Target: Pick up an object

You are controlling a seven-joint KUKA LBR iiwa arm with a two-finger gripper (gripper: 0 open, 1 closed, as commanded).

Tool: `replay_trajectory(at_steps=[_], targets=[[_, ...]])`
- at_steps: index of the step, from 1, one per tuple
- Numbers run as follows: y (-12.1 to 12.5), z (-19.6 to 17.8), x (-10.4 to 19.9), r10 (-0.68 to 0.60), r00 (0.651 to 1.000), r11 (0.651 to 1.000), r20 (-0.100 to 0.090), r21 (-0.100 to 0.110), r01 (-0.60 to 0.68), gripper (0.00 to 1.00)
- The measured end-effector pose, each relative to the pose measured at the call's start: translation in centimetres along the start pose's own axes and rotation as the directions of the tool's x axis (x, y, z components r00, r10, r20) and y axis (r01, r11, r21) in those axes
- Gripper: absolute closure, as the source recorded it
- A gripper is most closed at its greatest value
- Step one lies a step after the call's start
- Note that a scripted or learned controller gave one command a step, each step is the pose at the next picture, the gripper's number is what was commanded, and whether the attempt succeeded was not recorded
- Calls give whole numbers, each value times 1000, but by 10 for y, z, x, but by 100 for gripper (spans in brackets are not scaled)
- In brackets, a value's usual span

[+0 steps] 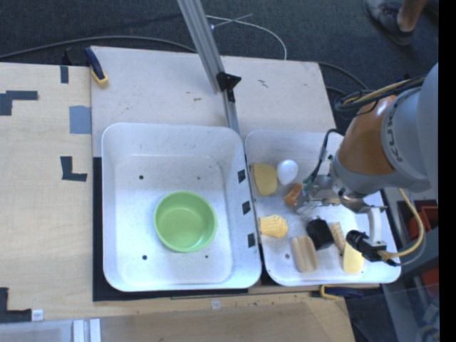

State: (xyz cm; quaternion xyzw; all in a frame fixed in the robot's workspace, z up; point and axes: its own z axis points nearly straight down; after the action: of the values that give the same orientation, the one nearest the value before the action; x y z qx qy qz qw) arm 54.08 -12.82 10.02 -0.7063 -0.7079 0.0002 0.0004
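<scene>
Orange-brown small object (293, 194) sits in the right white bin (322, 276), at 3 o'clock from the round green plastic bowl (185, 221). Gripper (308, 198) touches it; finger spread cannot be told, wrist hides them.

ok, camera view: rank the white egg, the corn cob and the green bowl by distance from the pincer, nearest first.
1. White egg, right bin, just up-left of the pincer.
2. Corn cob, right bin, near the divider, down-left of it.
3. Green bowl, left bin, far across the divider.
</scene>
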Motion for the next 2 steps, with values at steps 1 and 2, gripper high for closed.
replay_trajectory(at_steps=[1,2], targets=[[-6,-46,-6,2,1000,1000,1,-2,-2,100],[-5,-88,-6,1,1000,1000,1,-3,-1,100]])
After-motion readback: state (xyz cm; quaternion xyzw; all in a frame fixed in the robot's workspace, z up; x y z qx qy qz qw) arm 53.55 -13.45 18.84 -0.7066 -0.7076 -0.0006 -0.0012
